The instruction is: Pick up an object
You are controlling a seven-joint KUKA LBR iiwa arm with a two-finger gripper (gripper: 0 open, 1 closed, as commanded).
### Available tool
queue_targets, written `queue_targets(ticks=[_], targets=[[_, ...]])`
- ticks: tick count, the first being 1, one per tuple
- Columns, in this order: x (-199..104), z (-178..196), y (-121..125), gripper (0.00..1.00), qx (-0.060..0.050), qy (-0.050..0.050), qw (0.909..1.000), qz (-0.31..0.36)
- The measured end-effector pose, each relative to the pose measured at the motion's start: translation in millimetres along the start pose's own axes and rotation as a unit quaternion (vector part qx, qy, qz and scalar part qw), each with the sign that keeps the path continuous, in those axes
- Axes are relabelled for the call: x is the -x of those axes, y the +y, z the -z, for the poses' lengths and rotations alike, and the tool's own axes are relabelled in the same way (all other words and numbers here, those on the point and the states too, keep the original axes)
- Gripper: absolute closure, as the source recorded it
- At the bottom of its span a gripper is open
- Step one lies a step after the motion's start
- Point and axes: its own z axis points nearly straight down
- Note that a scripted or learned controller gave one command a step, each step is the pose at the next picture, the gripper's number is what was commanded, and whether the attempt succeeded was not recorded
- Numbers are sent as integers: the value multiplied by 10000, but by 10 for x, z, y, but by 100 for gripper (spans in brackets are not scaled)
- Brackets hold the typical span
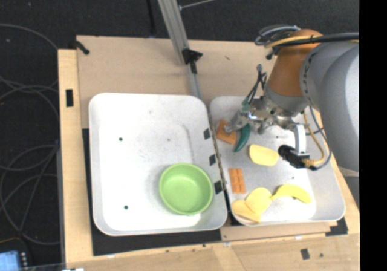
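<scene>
Arm: reaches in from the right, wrist over the upper part of the right bin (329, 206).
Pincer (242, 130): low near the bin's left wall, above an orange block (225, 135) and a teal piece (243, 139); cannot tell whether it is apart or together.
Candidates: yellow pieces (263, 155), (292, 193), (254, 203) and an orange strip (236, 180) lie loose on the bin floor.
Left bin (121, 124): holds a green bowl (186, 188).
Progress: nothing visibly lifted; grasp and lift remain, judged early stage.

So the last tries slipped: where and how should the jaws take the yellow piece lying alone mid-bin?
Probably from straight above, across the narrower width of the yellow piece. It lies flat, apart from its neighbours, with bare bin floor on both long sides.
</scene>
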Motion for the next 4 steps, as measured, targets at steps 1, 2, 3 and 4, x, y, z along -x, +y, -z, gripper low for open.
queue_targets(ticks=[1,2,3,4], targets=[[7,131,17,100,28,-1,10000,-6],[58,663,-58,100,-28,18,10000,-3],[76,1290,-104,100,-16,16,10000,9],[91,1837,-84,100,-17,16,10000,20]])
